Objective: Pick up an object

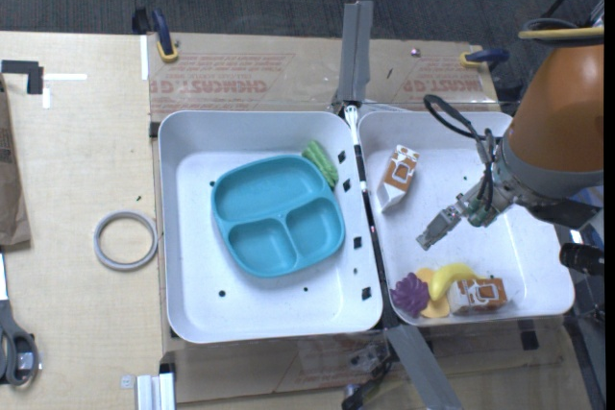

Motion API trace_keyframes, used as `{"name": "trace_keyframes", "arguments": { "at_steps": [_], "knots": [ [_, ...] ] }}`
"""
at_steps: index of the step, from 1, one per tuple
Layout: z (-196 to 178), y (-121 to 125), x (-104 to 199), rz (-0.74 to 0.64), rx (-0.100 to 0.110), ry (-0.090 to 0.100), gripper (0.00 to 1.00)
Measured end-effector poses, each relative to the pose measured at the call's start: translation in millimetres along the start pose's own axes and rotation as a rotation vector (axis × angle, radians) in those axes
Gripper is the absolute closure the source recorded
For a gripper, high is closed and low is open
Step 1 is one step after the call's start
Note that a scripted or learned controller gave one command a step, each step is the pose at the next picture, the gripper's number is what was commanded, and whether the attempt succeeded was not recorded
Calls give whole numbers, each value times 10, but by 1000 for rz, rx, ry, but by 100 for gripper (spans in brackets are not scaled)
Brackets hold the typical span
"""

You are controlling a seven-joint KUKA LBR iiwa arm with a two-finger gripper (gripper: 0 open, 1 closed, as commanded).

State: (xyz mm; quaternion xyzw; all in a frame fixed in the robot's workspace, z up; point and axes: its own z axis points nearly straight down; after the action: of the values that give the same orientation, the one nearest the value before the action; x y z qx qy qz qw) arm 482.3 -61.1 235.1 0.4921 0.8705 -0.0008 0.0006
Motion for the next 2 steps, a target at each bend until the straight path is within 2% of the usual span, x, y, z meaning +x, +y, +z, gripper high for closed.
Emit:
{"name": "trace_keyframes", "arguments": {
  "at_steps": [1, 2],
  "knots": [
    [445, 365, -194, 146, 2, 2, 0],
    [444, 1095, -708, 200, 2, 1, 0]
  ]
}}
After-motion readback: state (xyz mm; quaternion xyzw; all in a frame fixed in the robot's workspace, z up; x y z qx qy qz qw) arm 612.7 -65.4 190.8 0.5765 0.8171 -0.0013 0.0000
